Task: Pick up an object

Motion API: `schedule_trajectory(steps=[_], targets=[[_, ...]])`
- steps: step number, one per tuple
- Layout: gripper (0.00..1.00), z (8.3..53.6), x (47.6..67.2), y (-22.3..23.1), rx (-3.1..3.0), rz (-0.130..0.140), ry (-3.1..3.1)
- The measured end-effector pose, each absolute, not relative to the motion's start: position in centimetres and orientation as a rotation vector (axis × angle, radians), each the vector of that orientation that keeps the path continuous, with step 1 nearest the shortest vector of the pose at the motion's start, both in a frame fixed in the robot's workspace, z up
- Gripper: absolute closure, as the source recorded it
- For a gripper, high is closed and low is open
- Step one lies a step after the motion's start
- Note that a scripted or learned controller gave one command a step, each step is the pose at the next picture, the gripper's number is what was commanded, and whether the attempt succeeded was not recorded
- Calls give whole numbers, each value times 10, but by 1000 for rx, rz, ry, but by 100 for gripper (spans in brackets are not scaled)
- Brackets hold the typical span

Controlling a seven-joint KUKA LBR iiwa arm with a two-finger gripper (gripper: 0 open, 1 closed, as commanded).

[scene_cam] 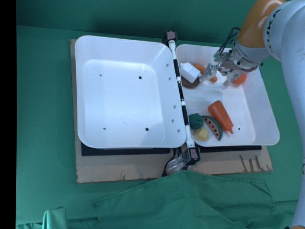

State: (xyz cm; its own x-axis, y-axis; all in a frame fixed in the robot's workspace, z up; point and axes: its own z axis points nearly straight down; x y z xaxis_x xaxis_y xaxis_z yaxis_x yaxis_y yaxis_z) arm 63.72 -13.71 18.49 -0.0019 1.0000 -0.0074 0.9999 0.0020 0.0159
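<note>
Evenly lit from above, fairly bright w/ bluish-green cast. White bins [126, 87] near blown out, soft glare on floors. Faint shadows under rims. Slightly soft focus overall; small toys blurry, edges lacking detail.

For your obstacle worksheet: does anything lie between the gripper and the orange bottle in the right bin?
Nothing visible does. The gripper hangs over the far part of the right bin; bare white floor separates it from the orange bottle.
</note>
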Motion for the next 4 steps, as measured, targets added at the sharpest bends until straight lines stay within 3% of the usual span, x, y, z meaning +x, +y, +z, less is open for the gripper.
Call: schedule_trajectory(steps=[1,2,3,4], targets=[[100,200,637,-140,2210,18,2199],[0,199,637,-140,2211,17,2199],[0,184,677,-125,2215,5,2213],[100,200,678,-127,2211,15,2202]])
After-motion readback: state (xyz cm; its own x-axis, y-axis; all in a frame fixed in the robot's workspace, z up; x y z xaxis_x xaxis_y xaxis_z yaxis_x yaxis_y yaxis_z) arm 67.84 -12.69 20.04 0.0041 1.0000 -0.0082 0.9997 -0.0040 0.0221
